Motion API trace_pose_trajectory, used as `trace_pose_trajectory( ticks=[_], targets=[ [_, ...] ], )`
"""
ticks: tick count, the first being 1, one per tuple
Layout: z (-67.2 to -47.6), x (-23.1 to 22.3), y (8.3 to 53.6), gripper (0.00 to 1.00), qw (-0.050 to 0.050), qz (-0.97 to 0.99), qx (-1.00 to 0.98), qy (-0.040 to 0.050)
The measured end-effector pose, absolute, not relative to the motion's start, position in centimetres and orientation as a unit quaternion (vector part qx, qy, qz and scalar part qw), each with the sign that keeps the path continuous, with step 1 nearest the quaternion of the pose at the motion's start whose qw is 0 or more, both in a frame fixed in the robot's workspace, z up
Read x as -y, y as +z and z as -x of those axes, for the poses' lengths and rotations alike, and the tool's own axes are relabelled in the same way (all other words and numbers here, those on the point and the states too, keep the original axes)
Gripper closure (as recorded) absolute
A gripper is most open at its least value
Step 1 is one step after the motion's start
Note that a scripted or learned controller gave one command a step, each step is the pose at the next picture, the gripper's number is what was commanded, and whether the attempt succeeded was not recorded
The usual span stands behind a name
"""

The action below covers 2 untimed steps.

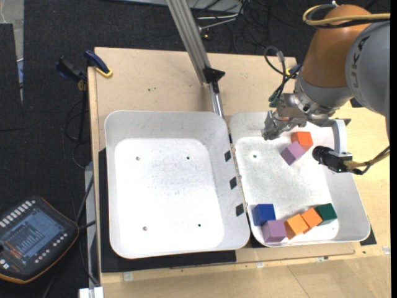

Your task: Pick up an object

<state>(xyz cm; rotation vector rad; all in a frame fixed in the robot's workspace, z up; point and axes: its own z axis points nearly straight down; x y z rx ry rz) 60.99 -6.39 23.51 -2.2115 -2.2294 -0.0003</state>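
Observation:
My gripper hangs over the far left part of the right bin, just left of a purple block and an orange block that lie side by side. Nothing shows between its fingers. Along the bin's near edge lie a blue block, a second purple block, two orange blocks and a green block.
The left bin sits beside the right one on the wooden bench. A metal pole slants down to the gap between the bins. A clamp lies at the bench's far left corner, a teach pendant on the floor.

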Motion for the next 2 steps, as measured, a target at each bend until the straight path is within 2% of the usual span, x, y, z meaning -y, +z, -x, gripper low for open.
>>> trace_pose_trajectory(
  ticks=[2],
  targets=[
    [-62.9, -4.0, 25.1, 1.0, 0.0, 0.704, 0.71, -0.0018]
  ],
)
